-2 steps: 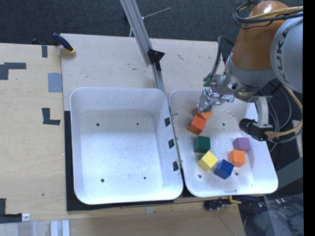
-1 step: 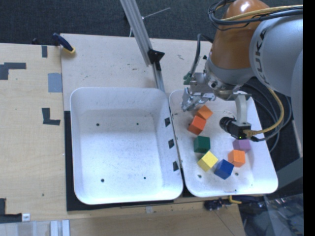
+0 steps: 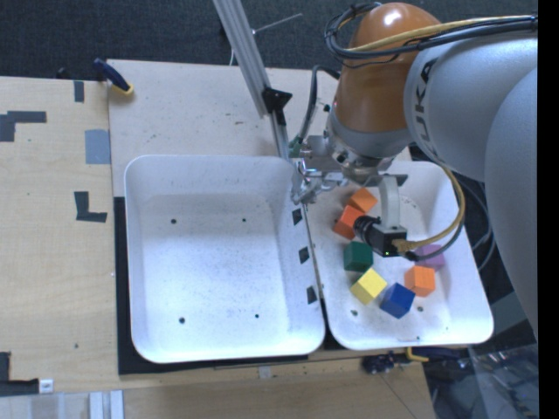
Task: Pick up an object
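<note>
While the arm [image 3: 454, 85] leans over the right bin [image 3: 472, 321], its gripper [image 3: 304, 182] hangs at that bin's upper left corner, close to the wall it shares with the left bin [image 3: 140, 190]. Whether the gripper is open or closed cannot be told from this angle, and nothing is seen in its grasp. The candidates lie in a loose cluster in the right bin. An orange block [image 3: 361, 202] sits nearest the gripper, against a redder block [image 3: 346, 223]. Beyond them are a green block [image 3: 357, 257], a yellow block [image 3: 369, 285] just beside a blue block [image 3: 397, 301], and a small orange block [image 3: 422, 279]. A clean pick likely means moving off the wall and centring over a single block. The green one seems to stand freest. Descending squarely would avoid nudging its neighbours.
</note>
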`<state>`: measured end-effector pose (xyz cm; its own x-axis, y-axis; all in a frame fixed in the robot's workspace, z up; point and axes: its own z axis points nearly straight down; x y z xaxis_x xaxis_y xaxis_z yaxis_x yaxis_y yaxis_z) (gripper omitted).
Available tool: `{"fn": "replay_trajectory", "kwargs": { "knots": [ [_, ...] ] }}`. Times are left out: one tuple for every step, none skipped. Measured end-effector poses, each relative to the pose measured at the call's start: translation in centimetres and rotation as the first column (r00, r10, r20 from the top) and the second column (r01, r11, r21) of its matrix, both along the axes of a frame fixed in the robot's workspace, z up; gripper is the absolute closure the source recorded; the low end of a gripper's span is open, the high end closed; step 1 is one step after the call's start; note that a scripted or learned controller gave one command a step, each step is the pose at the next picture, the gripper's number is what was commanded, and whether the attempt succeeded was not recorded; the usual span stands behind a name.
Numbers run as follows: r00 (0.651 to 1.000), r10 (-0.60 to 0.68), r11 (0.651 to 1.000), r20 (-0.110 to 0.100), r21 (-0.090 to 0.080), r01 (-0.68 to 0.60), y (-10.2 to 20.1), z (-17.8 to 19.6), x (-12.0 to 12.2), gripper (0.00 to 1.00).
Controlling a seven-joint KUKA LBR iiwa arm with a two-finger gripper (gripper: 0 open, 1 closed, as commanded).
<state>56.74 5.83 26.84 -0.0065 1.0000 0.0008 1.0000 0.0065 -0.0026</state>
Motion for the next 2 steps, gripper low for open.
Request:
{"fn": "replay_trajectory", "kwargs": {
  "knots": [
    [1.000,-0.001,1.000,-0.002,-0.001,0.001,4.29,-2.06,-0.18,1.00],
    [1.000,-0.004,1.000,-0.001,-0.001,0.004,4.04,-1.94,-0.14,0.00]
  ]
}}
